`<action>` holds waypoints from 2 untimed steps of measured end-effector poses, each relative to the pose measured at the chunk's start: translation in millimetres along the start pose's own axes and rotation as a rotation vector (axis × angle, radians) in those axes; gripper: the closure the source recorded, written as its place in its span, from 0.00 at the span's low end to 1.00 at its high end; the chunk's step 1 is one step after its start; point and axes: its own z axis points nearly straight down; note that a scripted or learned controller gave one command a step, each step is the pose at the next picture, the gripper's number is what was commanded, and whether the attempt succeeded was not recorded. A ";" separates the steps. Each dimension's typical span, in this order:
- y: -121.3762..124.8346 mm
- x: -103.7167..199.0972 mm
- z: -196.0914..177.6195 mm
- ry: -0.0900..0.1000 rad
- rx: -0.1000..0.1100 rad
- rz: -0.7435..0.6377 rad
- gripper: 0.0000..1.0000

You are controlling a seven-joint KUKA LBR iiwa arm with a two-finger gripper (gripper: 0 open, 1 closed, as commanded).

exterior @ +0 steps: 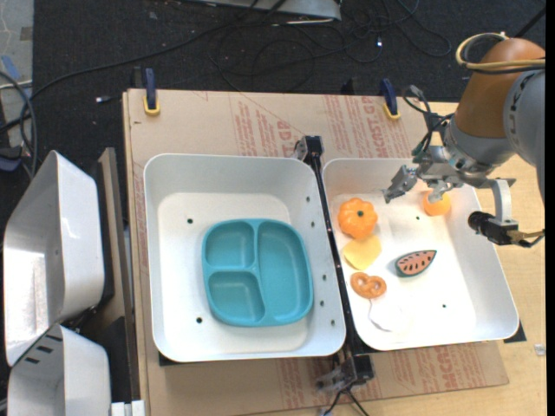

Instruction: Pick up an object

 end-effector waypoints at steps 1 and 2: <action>-0.5 0.8 53.6 0.000 0.001 0.001 0.00; 1.3 0.5 39.1 -0.001 -0.006 0.001 1.00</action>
